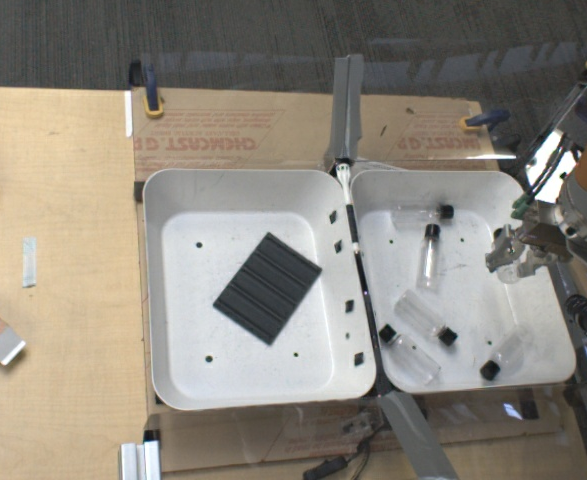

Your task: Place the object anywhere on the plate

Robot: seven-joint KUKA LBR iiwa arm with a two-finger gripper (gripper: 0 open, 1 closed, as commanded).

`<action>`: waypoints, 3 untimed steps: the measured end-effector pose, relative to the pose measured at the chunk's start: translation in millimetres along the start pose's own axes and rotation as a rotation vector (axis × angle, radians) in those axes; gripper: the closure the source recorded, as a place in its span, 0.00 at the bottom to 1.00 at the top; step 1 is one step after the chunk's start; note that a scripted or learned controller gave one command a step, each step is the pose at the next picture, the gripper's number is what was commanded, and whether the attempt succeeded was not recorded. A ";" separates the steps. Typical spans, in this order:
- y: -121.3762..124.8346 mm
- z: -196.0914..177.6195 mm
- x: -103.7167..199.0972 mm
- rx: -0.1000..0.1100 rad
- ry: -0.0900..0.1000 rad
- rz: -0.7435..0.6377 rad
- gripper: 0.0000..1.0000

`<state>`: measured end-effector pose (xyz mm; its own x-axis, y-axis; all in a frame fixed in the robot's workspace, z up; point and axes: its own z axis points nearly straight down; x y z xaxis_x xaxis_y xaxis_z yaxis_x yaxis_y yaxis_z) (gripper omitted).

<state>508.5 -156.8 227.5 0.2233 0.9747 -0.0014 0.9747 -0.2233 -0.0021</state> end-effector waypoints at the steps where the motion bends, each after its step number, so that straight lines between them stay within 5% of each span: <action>1: 35.5 27.9 70.1 0.003 -0.001 0.137 1.00; 2: 75.6 37.2 139.4 0.002 -0.001 0.151 1.00; 3: 102.0 41.9 203.7 0.025 -0.007 0.006 1.00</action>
<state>653.3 19.0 185.1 0.2294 0.9733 -0.0090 0.9729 -0.2296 -0.0266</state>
